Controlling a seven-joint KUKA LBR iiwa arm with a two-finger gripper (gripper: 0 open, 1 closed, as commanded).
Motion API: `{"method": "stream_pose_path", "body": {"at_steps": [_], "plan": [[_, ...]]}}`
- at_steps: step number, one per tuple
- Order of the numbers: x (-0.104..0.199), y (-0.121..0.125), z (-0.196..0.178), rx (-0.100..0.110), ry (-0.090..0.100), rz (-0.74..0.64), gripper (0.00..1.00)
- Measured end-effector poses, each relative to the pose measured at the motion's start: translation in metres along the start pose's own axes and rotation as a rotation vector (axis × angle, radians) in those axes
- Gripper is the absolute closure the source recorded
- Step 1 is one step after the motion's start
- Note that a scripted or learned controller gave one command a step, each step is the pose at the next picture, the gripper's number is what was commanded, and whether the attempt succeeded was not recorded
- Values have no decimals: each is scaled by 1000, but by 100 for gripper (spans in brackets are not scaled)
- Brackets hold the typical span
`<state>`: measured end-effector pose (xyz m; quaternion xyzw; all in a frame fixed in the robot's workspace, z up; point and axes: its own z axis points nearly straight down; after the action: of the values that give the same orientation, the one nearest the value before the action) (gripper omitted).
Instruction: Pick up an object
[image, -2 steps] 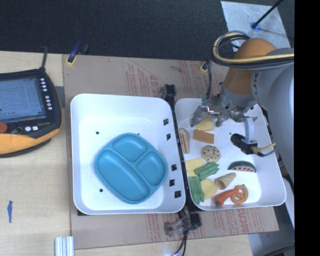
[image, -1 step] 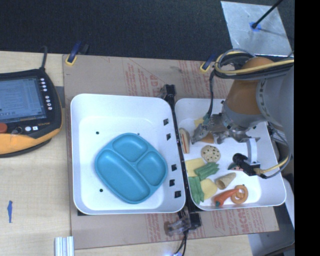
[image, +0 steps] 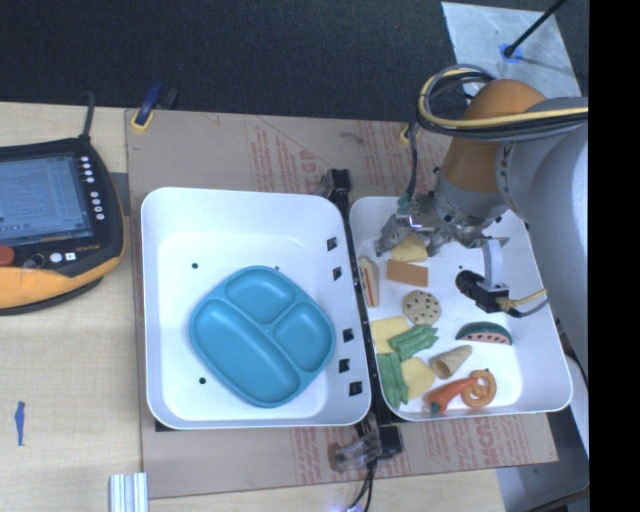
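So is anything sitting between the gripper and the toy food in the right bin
Nothing visible does. The gripper is already down in the far end of the right bin, right at a pale yellow wedge-shaped food piece. An orange-tan block lies just beside the wedge, and the cookie lies nearer the camera.

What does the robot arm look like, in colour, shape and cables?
The arm is thick, rounded and light grey, with an orange band above the wrist. A yellow and black cable loop curves around this band. The gripper below is small, made of dark and silver metal parts, and a black part with a thin wire hangs beside it.
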<state>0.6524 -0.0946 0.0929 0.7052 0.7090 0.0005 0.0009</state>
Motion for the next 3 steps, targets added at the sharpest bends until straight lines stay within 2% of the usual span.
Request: {"method": "stream_pose_path", "body": {"at_steps": [1,2,3], "plan": [[-7,5,0,2,0,2,0],[-6,-32,1,9,0,1,0],[-4,3,0,1,0,0,0]]}}
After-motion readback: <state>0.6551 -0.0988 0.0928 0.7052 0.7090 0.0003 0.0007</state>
